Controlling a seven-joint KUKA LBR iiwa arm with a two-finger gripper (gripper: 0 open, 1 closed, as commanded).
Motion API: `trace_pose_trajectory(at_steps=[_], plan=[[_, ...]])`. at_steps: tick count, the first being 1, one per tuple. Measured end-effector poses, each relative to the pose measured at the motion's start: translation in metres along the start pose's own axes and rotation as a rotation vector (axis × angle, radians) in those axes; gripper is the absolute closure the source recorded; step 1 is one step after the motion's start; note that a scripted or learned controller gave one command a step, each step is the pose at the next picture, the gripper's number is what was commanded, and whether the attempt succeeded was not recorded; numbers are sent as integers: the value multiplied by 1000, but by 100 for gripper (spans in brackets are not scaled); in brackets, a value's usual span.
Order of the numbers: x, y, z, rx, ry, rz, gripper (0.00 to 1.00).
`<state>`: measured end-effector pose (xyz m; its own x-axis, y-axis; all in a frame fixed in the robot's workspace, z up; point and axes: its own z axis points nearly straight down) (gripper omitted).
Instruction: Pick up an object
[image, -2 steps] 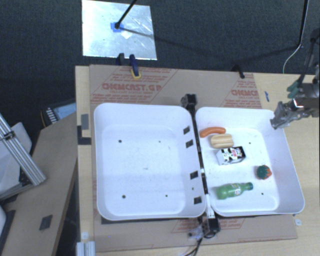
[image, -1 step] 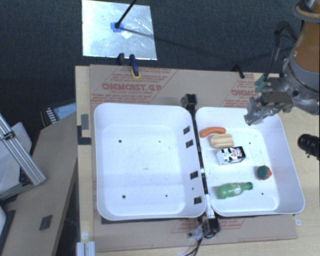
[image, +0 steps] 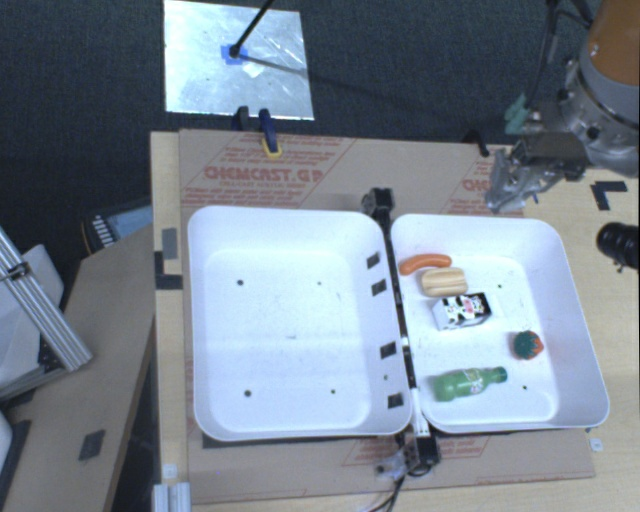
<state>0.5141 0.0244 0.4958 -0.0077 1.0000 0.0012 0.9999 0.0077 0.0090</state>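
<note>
The right bin (image: 566, 260) holds an orange sausage (image: 425, 263), a tan bread roll (image: 443, 281), a small black-and-white carton (image: 462, 310), a green and red strawberry-like toy (image: 528, 345) and a green bottle (image: 467, 382) lying on its side. My gripper (image: 507, 192) hangs above the back edge of the right bin, well clear of all the objects. Nothing shows between its fingers.
The left bin (image: 290, 320) sits beside the right one, joined by a black hinge strip (image: 390, 290). A shiny metal sheet (image: 238, 60) lies behind the bench. Cardboard (image: 300, 170) lines the bench under the bins. A black knob (image: 620, 243) sits at the right.
</note>
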Motion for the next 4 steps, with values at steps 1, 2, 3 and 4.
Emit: trace_pose_trajectory(at_steps=[1,2,3,4], plan=[[44,9,-16,4,1,0,100],[85,15,-36,4,1,0,100],[110,4,-6,10,0,1,100],[135,69,-40,1,0,1,100]])
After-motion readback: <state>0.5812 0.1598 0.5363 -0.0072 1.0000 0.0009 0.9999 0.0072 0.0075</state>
